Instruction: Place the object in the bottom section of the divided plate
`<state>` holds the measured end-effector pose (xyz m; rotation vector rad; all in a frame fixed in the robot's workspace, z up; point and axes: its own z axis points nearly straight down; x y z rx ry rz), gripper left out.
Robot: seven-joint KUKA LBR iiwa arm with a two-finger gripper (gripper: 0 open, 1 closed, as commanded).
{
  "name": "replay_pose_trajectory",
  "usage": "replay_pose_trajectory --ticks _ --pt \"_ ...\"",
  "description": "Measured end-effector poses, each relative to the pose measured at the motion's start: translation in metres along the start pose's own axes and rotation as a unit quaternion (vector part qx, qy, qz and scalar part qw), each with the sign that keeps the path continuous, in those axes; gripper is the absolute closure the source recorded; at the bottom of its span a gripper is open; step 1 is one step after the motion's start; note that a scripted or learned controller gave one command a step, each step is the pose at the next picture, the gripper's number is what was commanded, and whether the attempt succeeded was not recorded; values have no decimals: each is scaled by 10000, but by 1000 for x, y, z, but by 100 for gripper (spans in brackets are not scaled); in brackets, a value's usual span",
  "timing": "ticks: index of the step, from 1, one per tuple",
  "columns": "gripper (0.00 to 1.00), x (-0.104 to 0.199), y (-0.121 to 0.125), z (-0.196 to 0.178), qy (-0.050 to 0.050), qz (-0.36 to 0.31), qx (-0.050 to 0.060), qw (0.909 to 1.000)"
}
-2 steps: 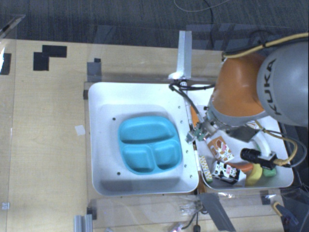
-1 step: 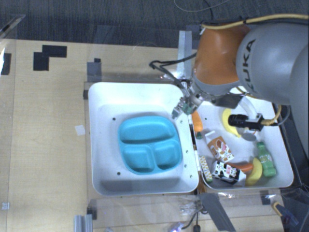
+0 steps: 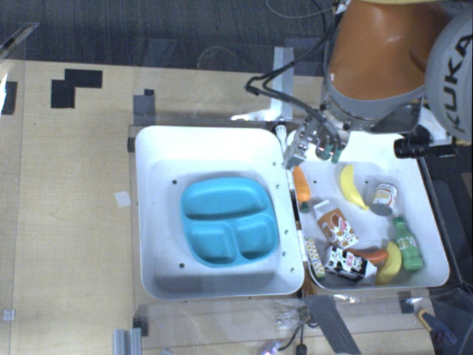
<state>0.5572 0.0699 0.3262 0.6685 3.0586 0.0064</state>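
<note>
The bench [image 3: 66, 220] carries two white bins. The blue plate [image 3: 228, 222] lies centred in the left bin [image 3: 159, 272]. The tool [image 3: 314, 145] hovers over the right bin's [image 3: 436, 261] far-left corner; its opening cannot be determined. A carrot [image 3: 301, 185] lies just below it.

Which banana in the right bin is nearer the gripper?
The upper banana, lying alone just below the gripper. The other banana sits in the bin's bottom corner, beside the green bottle.
</note>
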Motion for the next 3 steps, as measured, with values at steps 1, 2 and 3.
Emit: replay_pose_trajectory --ticks 1,2,3 --pt "100 -27 0 -14 -5 -1353 -3 9908" --pt "100 -11 18 131 22 -2823 -1 9593" --pt "100 61 47 81 11 -2722 -8 9622"
